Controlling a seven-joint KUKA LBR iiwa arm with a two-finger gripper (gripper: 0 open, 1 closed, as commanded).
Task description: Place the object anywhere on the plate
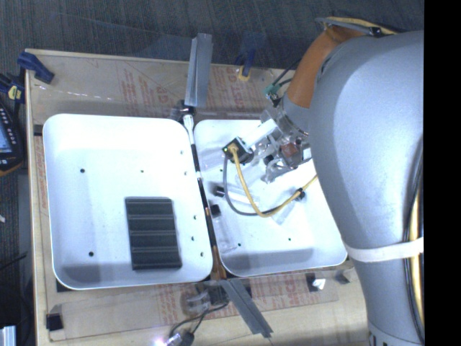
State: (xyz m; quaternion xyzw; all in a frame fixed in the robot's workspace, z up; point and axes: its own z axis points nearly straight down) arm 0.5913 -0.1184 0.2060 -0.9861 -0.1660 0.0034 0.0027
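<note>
Two white bins sit side by side on the bench point(108, 85). A dark ribbed plate point(153, 233) lies in the left bin point(72, 143). Over the right bin point(317, 254), the jaws hang amid yellow cable point(245, 193); whether they are spread or pinching anything I cannot tell.

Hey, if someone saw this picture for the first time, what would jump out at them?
First the big grey arm, which covers the view's right side and leans over the right bin, its hand low inside with a yellow cable looping off it. Next the dark ribbed plate, lying flat in the left bin, toward the near edge.
</note>
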